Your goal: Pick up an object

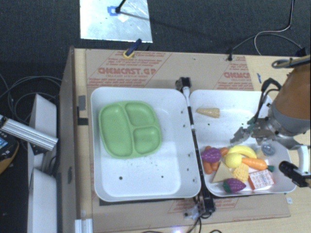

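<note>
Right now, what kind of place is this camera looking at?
Probably a robotics lab test bench, not a kitchen: a robot arm reaches over two white bins, toy food is heaped in one, and loose cables trail across the dark floor.

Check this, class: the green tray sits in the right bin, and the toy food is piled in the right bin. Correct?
One error. In the camera view the green tray sits in the left bin; the toy food is indeed piled in the right bin.
</note>
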Controlling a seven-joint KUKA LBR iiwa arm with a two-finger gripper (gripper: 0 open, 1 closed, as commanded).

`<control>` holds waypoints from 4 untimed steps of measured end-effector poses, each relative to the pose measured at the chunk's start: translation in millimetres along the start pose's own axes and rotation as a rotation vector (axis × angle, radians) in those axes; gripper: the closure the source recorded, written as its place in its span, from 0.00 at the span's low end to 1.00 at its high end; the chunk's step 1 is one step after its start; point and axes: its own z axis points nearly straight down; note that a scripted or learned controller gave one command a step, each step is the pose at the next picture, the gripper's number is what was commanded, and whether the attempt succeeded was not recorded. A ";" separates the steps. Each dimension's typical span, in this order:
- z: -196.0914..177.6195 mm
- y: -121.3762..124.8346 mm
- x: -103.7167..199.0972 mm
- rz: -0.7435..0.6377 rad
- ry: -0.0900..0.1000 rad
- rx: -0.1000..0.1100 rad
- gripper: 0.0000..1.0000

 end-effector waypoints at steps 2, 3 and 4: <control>90.7 -2.0 35.6 0.003 -0.001 -0.003 0.00; 80.8 -1.5 36.5 0.000 0.000 -0.003 1.00; 15.7 -1.7 60.4 -0.001 0.000 -0.002 1.00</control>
